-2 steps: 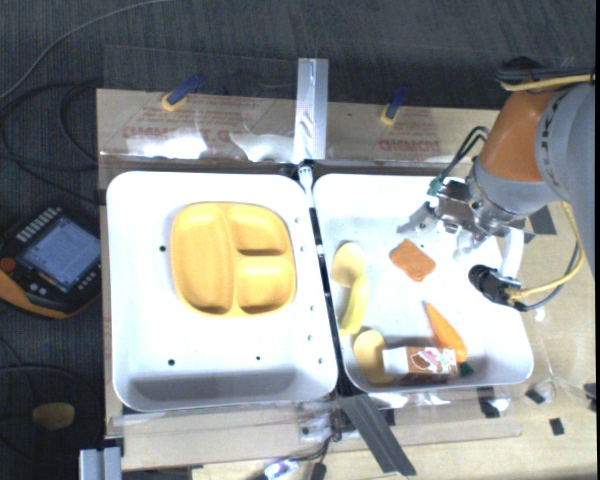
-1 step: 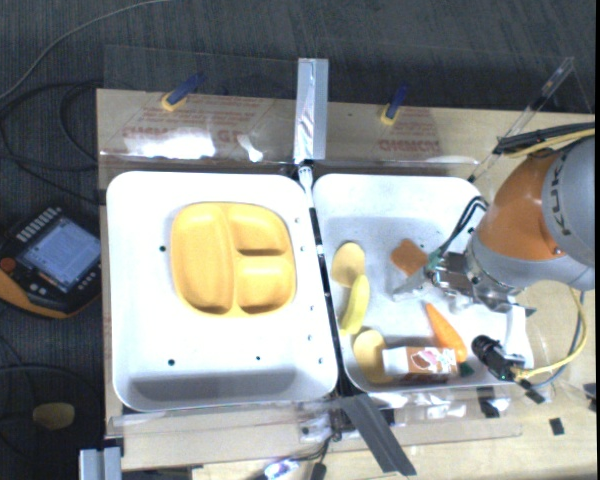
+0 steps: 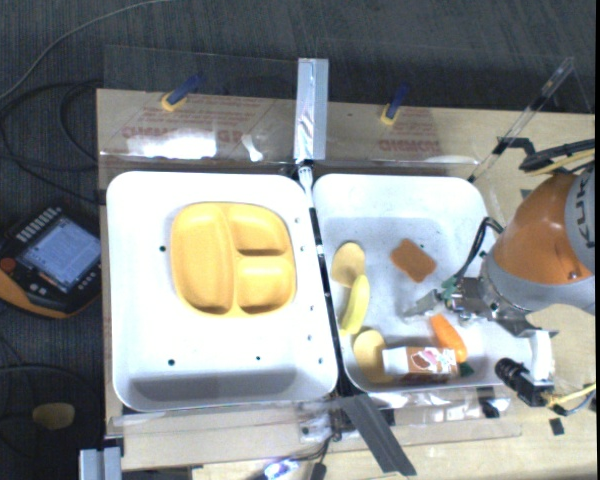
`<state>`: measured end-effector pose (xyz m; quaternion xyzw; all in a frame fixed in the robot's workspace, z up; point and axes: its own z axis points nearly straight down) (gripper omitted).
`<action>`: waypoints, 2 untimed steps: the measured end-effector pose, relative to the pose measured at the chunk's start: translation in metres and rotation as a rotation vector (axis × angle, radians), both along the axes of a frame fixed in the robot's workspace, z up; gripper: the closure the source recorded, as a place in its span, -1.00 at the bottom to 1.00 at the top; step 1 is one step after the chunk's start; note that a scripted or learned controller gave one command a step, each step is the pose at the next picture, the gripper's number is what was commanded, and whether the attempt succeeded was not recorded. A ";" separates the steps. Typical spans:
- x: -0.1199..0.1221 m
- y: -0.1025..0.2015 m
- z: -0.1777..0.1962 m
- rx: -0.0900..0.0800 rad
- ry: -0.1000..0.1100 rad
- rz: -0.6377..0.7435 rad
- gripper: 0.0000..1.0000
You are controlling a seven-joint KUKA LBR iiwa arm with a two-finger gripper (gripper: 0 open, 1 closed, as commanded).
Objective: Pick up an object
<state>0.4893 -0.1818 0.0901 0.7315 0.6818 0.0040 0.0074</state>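
Orange marks both the band on the arm and the small carrot-like piece [image 3: 448, 336] lying just below the hand [image 3: 435, 306] in the right bin [image 3: 400, 190]. The hand is low inside that bin, near its right wall, and whether it is wide or narrow I cannot tell, since the wrist hides the working end. Nothing is visibly gripped, so the pick looks not yet done: the reach into the bin is made, while the closing and lifting are left, as far as one can judge.

Counting the right bin: one orange piece, one brown block [image 3: 413, 259] up toward the middle, two pale yellow slices [image 3: 348, 262] [image 3: 356, 303] along the left wall, one yellow rounded piece [image 3: 368, 348] at the lower left, and one small carton [image 3: 420, 361] lying flat touching it, close under the orange piece. That makes six loose things.

The left bin [image 3: 140, 368] holds one yellow divided tray [image 3: 232, 258], with three compartments. Two bins sit side by side on the desk [image 3: 540, 128].
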 end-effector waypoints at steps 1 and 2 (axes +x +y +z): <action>0.002 0.001 0.011 0.001 -0.004 0.000 1.00; 0.005 0.075 0.116 0.006 0.019 -0.154 1.00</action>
